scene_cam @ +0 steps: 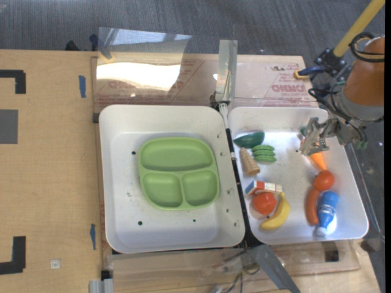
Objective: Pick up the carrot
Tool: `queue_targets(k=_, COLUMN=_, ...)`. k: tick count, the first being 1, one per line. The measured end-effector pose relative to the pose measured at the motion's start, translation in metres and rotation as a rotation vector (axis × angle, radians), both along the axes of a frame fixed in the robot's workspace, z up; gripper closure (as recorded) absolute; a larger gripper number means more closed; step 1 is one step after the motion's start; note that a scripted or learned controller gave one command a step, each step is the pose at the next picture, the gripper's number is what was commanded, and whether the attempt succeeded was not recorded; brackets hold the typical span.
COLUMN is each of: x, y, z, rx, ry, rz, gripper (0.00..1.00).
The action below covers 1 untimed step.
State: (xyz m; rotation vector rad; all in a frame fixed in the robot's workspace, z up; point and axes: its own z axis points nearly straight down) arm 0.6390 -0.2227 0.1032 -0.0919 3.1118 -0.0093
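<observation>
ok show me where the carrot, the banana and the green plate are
carrot [318, 160], camera view, on its orange body just below the gripper.
banana [278, 215], camera view, on the middle of its curve.
green plate [178, 153], camera view, on its large upper compartment.

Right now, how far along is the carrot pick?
Done: the gripper has reached the right bin and sits directly above the carrot. In hand: closing on it; a grasp isn't visible. Left: grip and lift; the carrot lies on the bin floor.
</observation>
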Motion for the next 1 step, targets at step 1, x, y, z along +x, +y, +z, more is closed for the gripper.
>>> queue_targets(k=1, x=-0.0434, y=0.094, z=0.0671, rx=0.009, ry=0.018, rz=-0.111, gripper=1.0)
